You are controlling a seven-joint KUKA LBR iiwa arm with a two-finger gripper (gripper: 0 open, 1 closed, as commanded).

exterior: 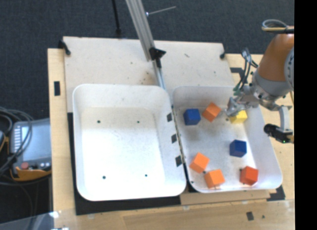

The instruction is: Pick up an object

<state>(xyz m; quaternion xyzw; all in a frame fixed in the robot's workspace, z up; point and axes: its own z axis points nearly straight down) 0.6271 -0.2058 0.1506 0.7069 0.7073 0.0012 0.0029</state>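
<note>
yellow plastic cube [240, 116] sits in the right shallow white bin [262, 145] near its upper right wall, directly under the grey two-finger gripper [233, 109], touching or nearly so; jaw state cannot tell, too small and blurred. same bin holds two blue cubes [192, 116] [237, 148], three orange cubes [211, 111] [200, 162] [215, 178] and a red-orange cube [249, 175]. left white bin [124, 142] beside it. grey arm with orange band [275, 61] reaches in from the right

seven small blocks [238, 148] lie scattered in the right bin [267, 160]: three orange, two blue, one yellow, one red.
</note>
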